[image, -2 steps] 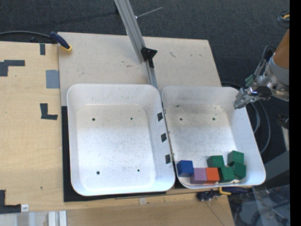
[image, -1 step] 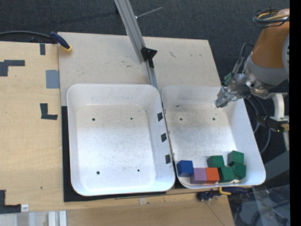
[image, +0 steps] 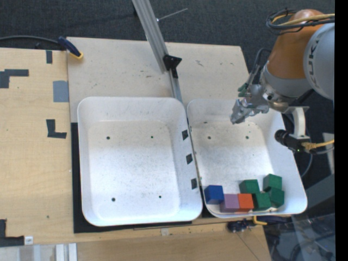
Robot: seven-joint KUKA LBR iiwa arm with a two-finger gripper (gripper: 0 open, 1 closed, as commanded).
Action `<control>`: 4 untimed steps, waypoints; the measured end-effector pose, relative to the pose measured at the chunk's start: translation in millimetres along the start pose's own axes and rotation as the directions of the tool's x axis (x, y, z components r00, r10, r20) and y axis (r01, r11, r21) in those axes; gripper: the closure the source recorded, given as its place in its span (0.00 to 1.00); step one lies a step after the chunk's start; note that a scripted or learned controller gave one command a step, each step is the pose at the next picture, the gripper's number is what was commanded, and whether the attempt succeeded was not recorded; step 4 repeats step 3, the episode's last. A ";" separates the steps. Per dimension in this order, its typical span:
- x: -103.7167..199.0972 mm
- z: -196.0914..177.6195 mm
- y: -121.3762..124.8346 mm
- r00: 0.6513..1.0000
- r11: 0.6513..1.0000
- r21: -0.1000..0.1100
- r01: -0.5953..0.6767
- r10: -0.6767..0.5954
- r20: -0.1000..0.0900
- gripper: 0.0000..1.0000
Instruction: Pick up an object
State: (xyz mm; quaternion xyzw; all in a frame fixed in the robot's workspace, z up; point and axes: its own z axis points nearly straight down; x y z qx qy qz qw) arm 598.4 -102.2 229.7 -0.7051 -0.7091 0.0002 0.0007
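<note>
A pale wooden bench [image: 136, 69] sits on dark carpet, carrying two shallow white bins side by side, and a metal rail [image: 155, 31] slants down from the far edge toward the gap between them. The left bin [image: 89, 145] shows just a speckled floor. Over in the right bin [image: 283, 162], the blocks are bunched along the near edge: a blue block [image: 213, 193], a purple one [image: 231, 202], an orange one [image: 246, 201], and green blocks [image: 266, 192] crowded into the near right corner. The arm [image: 296, 53] comes in from the right, and its gripper [image: 242, 112] hangs above the far part of that bin, well apart from the blocks, nothing between its tips. Open or closed, I cannot tell.
</note>
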 end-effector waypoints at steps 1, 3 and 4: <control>59.9 5.8 14.0 1.000 1.000 0.000 0.002 -0.002 -0.001 1.00; 178.3 0.9 35.5 1.000 1.000 -0.001 0.002 -0.002 -0.001 1.00; 178.3 0.9 35.5 1.000 1.000 -0.001 0.002 -0.002 -0.001 1.00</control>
